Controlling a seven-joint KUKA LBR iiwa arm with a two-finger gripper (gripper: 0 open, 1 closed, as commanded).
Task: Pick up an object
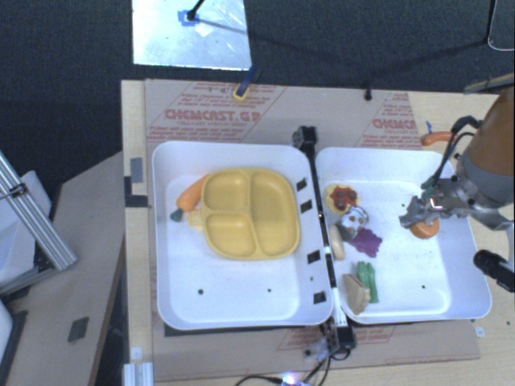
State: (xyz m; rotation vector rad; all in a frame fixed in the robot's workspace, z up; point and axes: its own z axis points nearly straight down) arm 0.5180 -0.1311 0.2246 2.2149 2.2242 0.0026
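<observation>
Jaws [422,215] over orange toy [426,230], right bin [402,161]

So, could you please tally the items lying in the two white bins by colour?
Yellow: 1, divided tray
Orange: 2, carrot, round piece by the end effector
Red: 1, pizza toy
Purple: 1, grapes
Green: 1, vegetable
Tan: 1, wedge
Total: 7

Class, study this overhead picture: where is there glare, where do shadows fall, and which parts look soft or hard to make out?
Camera view: the metal sheet at the top reflects light in bright patches; the white bins look evenly lit, with soft shadow under the yellow divided plate; the gripper and the orange object beneath it look blurred; the small toys along the right bin's left side are too soft to identify.
</observation>
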